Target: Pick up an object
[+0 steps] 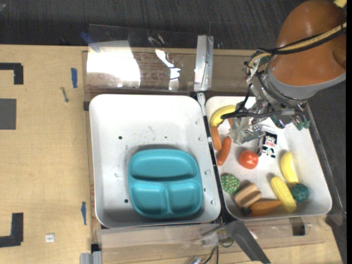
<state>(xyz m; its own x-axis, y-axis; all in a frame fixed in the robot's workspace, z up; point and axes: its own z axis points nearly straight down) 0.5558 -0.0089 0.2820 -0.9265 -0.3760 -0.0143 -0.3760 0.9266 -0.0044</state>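
Grey gripper, finger state unclear, hangs above tomato in right bin.

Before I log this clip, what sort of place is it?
Probably a robot lab bench set up for picking trials: two white bins side by side, toy food such as a tomato and corn, and a teal tray.

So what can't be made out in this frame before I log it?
- Gripper in the camera view: a blurred metallic tangle under the wrist, so its state is unclear.
- Banana: its right end is covered by the gripper.
- Small printed card: print too small to read.
- Carrot: partly covered by the burger and corn.
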